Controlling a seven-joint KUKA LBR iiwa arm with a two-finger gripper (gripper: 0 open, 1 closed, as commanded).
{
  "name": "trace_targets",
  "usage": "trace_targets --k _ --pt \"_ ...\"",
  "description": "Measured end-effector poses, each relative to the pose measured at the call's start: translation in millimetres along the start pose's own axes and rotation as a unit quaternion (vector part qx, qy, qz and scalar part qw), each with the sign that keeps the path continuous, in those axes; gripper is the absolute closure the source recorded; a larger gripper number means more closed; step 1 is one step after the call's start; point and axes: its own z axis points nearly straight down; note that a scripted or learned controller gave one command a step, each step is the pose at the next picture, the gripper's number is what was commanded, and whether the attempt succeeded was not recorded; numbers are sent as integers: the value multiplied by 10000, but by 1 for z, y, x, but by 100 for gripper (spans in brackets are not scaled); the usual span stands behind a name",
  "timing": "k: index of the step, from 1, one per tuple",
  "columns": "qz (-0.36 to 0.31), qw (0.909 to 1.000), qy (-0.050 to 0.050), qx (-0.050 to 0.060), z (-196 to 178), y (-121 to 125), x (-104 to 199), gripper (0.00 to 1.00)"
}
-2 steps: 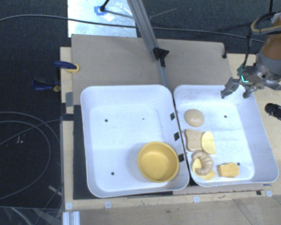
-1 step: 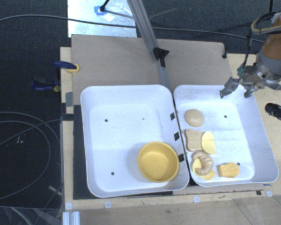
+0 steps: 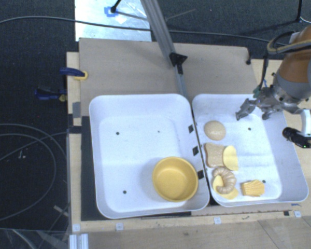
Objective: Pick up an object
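My gripper [image 3: 255, 112] hangs over the far part of the right bin [image 3: 269, 139], its two fingers spread open with nothing between them. Below and to its left lies a round beige bun [image 3: 214, 130]. Nearer the front sit a tan bread slice [image 3: 214, 154], a yellow chip [image 3: 230, 158], a curled croissant [image 3: 225, 179] and a ridged yellow wafer [image 3: 253, 188]. A yellow bowl [image 3: 175, 178] stands in the left bin [image 3: 129, 134] at its front right.
A grey pole [image 3: 160, 27] slants from the top down to the divide between the bins. Blue clamps [image 3: 67, 77] sit at the bench's left edge. Cables lie on the dark floor at left.
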Motion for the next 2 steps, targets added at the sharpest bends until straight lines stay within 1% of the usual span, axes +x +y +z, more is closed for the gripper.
trace_targets --k 1,2 --pt "6 10000 -3 -5 61 1 -5 0" --pt "-1 10000 -6 -21 61 2 -5 0"
